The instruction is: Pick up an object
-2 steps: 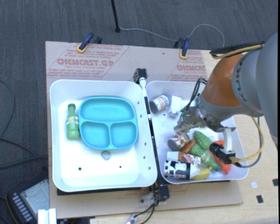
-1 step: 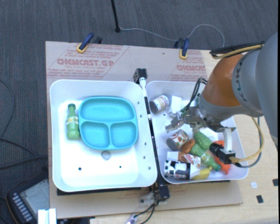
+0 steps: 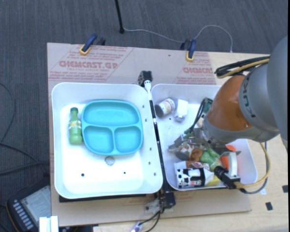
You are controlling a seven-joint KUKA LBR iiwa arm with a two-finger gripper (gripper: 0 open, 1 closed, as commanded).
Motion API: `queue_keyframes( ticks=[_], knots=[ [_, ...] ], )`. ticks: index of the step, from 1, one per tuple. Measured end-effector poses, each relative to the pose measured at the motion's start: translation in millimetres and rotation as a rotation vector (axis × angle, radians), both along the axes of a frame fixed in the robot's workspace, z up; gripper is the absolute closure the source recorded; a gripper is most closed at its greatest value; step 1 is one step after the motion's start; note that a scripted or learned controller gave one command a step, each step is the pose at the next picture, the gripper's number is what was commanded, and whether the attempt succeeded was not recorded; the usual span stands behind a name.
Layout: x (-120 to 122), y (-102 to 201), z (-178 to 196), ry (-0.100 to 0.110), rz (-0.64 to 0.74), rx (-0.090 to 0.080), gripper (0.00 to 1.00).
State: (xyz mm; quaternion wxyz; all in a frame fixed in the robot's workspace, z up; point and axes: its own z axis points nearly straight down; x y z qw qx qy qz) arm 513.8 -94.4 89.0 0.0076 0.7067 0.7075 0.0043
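bottle (image 3: 75, 126), green with yellow label, lay at left of the left bin (image 3: 63, 178) beside a blue divided tray (image 3: 112, 127); likely light, stiff, slick, best taken across its middle. small carton (image 3: 190, 176) sat lower right, probably light and crushable. gripper (image 3: 195, 144) was over the right bin's clutter; its grip state could not be told.

Arm (image 3: 268, 88) comes in from the right, big grey housing w/ the orange band (image 3: 227, 111) just above the wrist. Wrist is bent downward & angled toward the lower left. End effector (image 3: 199, 144) sits low at the end of it, dark metal parts jutting left. Cables loop along the arm's underside.
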Motion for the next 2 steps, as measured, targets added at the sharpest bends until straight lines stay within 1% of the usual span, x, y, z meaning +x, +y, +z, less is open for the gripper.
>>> queue_keyframes(
  ticks=[1,2],
  knots=[
    [1.6,-0.2,11.2,-0.004,-0.002,0.001,1.0],
    [-15.9,67.3,95.2,0.018,0.0,0.005,1.0]
  ],
)
